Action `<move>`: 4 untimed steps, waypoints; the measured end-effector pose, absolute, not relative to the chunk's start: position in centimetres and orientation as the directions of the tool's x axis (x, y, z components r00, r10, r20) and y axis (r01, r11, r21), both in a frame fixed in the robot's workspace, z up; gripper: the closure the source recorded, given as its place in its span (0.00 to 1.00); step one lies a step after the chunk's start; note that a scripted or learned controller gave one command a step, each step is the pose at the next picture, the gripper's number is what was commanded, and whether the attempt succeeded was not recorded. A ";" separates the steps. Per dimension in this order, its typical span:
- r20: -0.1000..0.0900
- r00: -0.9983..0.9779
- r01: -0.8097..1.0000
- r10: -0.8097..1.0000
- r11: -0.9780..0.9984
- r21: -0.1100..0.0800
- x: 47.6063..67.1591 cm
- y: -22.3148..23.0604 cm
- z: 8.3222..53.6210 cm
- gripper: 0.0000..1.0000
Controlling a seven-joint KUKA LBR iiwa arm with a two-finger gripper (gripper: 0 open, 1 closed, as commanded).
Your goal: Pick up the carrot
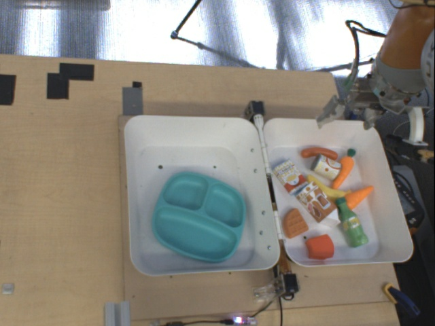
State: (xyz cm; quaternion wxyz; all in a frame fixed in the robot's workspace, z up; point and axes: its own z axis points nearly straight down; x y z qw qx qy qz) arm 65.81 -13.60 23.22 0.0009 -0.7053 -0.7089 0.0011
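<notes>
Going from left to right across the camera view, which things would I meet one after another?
teal divided plate → cookie → red block → green bottle → end effector, above the right bin's far edge. The packed items in the middle of that bin overlap, so I leave them out.

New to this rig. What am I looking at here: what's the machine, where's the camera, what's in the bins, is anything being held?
One camera, fixed above the bench, looks down at a slant. The grey and orange thing at the upper right is a robot arm; its end effector hangs over the back edge of the right bin, with nothing between its fingers.

Two shallow white bins sit side by side. The left bin holds a teal divided plate. The right bin holds toy food: two carrots, one with a green top and one lower down, a sausage, a banana, a green bottle, a red block, a brown biscuit-like piece and small printed boxes.

The job is to pick up a carrot; both lie untouched.
</notes>
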 end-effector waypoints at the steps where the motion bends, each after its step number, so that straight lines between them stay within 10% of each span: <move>1: 0.000 -0.321 0.947 0.947 0.321 0.002 63.9 -19.5 13.0 0.00; 2: 0.002 -0.384 0.923 0.923 0.384 -0.002 58.0 -20.4 8.7 0.00; 3: -0.008 -0.687 0.727 0.727 0.687 0.006 56.3 -17.7 8.6 0.00; 4: -0.001 -0.800 0.601 0.601 0.800 0.001 61.8 -18.2 10.7 0.00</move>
